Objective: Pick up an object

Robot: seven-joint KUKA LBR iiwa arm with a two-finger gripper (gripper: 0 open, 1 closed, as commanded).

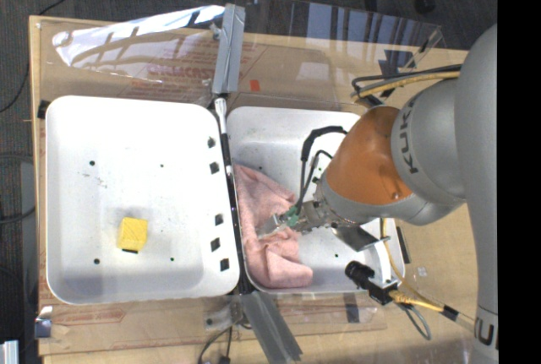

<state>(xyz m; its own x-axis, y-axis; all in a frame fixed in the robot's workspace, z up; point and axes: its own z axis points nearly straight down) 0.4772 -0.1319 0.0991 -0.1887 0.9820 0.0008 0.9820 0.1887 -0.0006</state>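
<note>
Pink cloth (269, 229) is bunched along the left wall of the right bin (279, 124), running from mid-bin down to the near corner. Looks soft, limp and light: no stiff edge, it'll drape and sag once lifted, and a shallow pinch may slip off a single layer. Best bet, I reckon, is a raised fold near the middle of the heap, pinched deep so several layers get caught; the thin flat margin by the wall is a poor target. My end effector (286, 221) is down right at the cloth's middle, touching or just above it; from this angle I can't tell how my tips are set or whether any fabric is caught. Alternative target: small yellow block (133, 234) in the left bin (127, 113), looks rigid, well apart from me. Both bins sit on the counter (338, 58).
</note>
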